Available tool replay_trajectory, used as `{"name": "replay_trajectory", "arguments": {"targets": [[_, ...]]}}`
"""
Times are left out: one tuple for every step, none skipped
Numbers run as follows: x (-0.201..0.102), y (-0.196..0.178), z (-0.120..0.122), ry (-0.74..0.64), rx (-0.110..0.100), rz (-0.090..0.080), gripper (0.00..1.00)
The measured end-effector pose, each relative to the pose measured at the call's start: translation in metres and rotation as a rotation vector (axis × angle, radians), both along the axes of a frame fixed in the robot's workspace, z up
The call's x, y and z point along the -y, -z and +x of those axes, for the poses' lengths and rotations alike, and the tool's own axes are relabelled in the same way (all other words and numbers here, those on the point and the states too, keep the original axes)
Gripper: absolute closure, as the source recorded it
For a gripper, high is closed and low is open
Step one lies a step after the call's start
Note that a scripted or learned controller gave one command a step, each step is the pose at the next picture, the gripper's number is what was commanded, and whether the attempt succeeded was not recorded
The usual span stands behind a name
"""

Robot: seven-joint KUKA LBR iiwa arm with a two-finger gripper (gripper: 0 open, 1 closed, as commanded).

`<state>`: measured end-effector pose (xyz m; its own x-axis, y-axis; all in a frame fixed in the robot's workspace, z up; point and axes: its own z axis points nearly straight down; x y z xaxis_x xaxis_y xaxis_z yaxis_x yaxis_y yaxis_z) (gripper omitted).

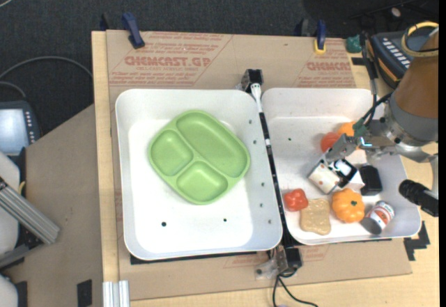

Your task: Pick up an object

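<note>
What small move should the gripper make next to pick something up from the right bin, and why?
Probably a short descent: the gripper hovers in the right bin over the white cup, with nothing visibly held between its fingers.

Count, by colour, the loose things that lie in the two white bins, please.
Green: 1, divided plastic plate
Orange: 2, small pumpkin, carrot-like piece
Red: 1, tomato-like toy
Tan: 1, bread-shaped slice
Red-and-white: 1, small can
Total: 6
</note>
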<state>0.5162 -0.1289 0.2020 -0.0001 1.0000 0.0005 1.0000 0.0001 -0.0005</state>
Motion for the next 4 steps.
{"name": "replay_trajectory", "arguments": {"targets": [[-0.013, 0.094, 0.023, 0.000, 0.025, -0.007, 0.00], [-0.002, 0.104, 0.087, -0.001, 0.025, -0.011, 0.00], [0.043, 0.103, 0.023, -0.002, 0.041, -0.011, 0.00], [0.050, 0.088, 0.026, 0.002, 0.052, -0.029, 1.00]]}}
